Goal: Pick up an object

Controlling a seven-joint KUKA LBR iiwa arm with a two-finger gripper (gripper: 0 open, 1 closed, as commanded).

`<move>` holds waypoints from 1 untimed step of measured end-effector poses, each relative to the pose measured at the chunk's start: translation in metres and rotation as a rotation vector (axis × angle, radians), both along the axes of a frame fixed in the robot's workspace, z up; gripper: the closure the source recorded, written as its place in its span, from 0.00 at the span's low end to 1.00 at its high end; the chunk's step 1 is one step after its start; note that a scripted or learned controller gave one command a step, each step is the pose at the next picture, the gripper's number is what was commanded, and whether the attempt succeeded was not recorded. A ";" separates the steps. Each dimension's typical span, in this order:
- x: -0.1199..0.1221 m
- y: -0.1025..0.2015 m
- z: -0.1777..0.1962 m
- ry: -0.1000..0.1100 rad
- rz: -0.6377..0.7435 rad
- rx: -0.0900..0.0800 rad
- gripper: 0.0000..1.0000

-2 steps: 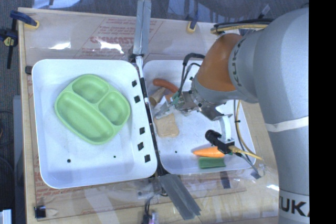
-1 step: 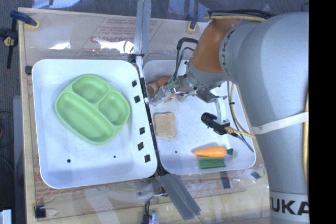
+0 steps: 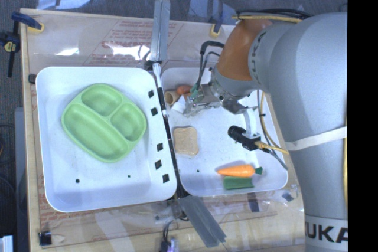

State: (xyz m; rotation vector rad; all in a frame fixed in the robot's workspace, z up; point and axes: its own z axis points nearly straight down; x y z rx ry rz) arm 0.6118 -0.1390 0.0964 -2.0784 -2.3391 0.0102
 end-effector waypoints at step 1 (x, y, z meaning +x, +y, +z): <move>0.000 0.000 0.000 0.000 0.000 0.000 0.00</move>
